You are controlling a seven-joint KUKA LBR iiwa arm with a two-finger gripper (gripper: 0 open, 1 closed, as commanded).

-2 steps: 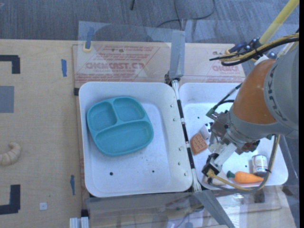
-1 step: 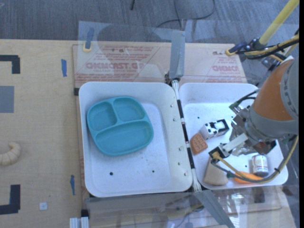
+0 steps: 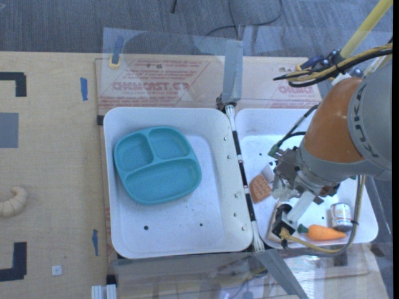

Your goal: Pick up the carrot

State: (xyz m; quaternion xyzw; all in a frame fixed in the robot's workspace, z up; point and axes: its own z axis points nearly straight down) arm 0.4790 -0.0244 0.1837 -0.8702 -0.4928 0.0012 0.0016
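Gripper (image 3: 293, 195) set low over right bin (image 3: 262, 139), masked by wrist; whether released or clenched cannot be told. Nothing seen held. Carrot (image 3: 326, 232) found near gripper, lying flat by bin's lower right corner in view. Judged light, stiff, smooth, tapered, prone to roll; best taken across thicker middle. Small can (image 3: 340, 215) crowded just beside carrot. Brown square item (image 3: 260, 189) also in right bin. Left bin (image 3: 187, 226) occupied by teal divided plate (image 3: 157, 164), compartments bare.

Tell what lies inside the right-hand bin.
A carrot, a small tin and a brown piece lie in the bin. The arm covers the middle, hiding anything beneath.
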